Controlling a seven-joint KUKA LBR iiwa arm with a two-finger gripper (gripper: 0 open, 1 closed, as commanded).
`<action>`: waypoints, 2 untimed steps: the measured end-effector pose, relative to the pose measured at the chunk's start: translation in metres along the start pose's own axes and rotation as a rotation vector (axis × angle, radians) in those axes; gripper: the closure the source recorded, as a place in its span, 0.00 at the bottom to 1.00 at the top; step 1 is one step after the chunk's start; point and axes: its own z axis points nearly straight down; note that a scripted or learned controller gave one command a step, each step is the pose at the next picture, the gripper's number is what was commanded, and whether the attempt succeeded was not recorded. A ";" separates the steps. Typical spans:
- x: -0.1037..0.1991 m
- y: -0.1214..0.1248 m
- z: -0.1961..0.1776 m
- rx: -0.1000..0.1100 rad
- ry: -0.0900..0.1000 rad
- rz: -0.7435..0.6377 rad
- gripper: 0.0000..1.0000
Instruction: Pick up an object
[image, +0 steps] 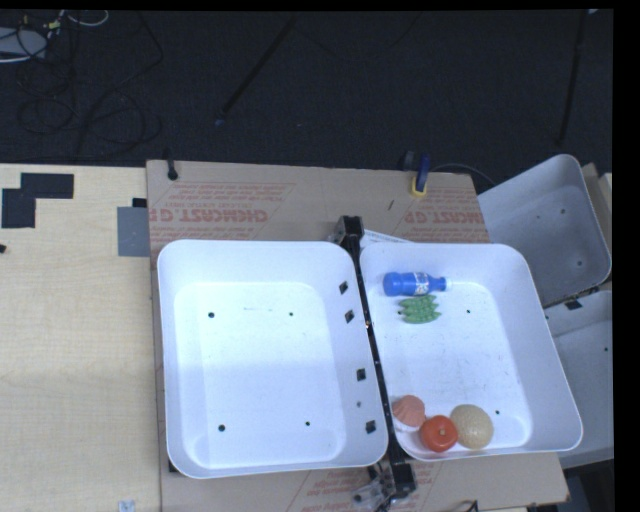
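Observation:
In the right bin (520, 330) a blue bottle (412, 284) lies on its side near the far wall. Just in front of it rests a small green leafy piece (420, 310). Three rounded items crowd the bin's near corner: a pink shell-like piece (408, 410), a red tomato-like ball (438, 433) and a tan ball (472, 425), all touching or nearly so.
The left bin (180, 340) sits beside the right one, with a black divider strip (362, 340) between them. Both rest on a cardboard sheet (260, 205). A tilted white tray (555, 220) stands at the right. Wooden bench surface (70, 340) lies to the left.

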 end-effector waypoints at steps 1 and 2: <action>0.000 0.000 0.008 0.001 0.000 0.001 0.00; 0.000 0.000 0.000 -0.001 -0.001 -0.002 0.00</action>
